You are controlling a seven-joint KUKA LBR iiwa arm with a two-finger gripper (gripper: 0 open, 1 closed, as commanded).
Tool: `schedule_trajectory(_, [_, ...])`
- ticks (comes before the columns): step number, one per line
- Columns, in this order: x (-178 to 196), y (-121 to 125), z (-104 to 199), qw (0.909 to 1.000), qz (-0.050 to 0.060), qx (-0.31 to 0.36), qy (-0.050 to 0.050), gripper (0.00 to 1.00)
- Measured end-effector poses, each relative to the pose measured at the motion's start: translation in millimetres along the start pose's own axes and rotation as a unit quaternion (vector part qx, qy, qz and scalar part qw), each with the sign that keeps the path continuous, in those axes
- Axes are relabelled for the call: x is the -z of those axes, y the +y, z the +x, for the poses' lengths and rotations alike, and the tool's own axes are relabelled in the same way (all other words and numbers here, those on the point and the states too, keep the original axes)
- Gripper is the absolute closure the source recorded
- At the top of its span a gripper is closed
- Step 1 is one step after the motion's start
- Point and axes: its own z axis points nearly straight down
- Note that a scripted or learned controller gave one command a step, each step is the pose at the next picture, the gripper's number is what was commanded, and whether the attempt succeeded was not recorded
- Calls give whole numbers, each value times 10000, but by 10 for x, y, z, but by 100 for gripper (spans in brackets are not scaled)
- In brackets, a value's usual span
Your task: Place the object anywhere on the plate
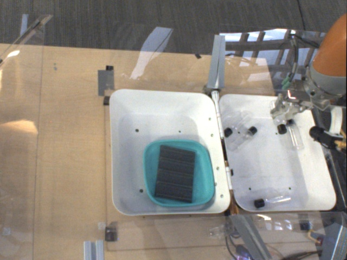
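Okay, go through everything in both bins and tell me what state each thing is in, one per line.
Teal square plastic plate: flat in the left white bin, near its front.
Dark grey ribbed rectangular block: lying flat on the plate, slightly tilted.
Clear plastic tubes with black caps: scattered loose, lying flat in the right white bin.
Gripper: above the right bin's far corner; one tube lies beneath it.

Bench top [54, 145]: pale wood, glossy, with soft light reflections at left. Dark grey ribbed floor covering [135, 7] behind it. Metal brackets [105, 80] fixed to bench. Grey upright post [217, 61] between the bins.
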Motion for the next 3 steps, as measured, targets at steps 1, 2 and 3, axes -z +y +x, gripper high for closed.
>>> schedule_trajectory(1, [-533, -492, 575, 9990, 25, -437, 10, 100])
schedule_trajectory(2, [-234, -914, 1554, 9997, -11, -228, 25, 100])
schedule_trajectory(3, [-252, -921, 1544, 9997, 8, -237, 19, 0])
